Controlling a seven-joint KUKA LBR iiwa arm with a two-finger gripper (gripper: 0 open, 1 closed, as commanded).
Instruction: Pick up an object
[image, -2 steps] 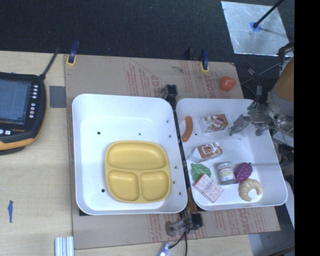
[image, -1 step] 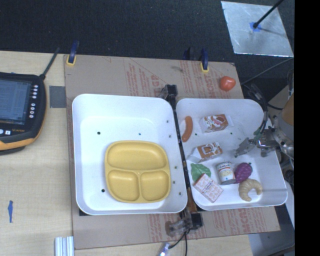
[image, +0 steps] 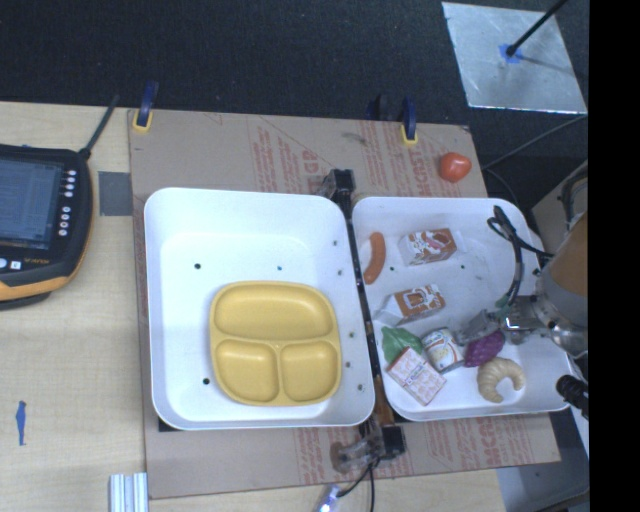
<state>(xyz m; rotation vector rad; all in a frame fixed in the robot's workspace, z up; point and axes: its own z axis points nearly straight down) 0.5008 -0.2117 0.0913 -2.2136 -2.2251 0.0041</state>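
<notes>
The right bin (image: 470, 222) holds several small items: an orange-brown sausage (image: 374, 257), two brown-and-white packets (image: 428, 245) (image: 418, 301), a green leafy piece (image: 398, 343), a small tin (image: 441, 349), a pink-and-white carton (image: 415, 375), a purple eggplant (image: 485, 349) and a tan croissant (image: 501, 378). My gripper (image: 482, 327) reaches in from the right edge, low over the bin. It sits just above the eggplant and right of the tin. Nothing visibly hangs from it.
The left bin (image: 180, 240) carries a yellow divided plate (image: 274, 342). A red tomato (image: 455, 166) lies on the cardboard behind the right bin. A black cable (image: 512, 250) loops over the right bin's far corner. A tablet controller (image: 38, 220) rests at the far left.
</notes>
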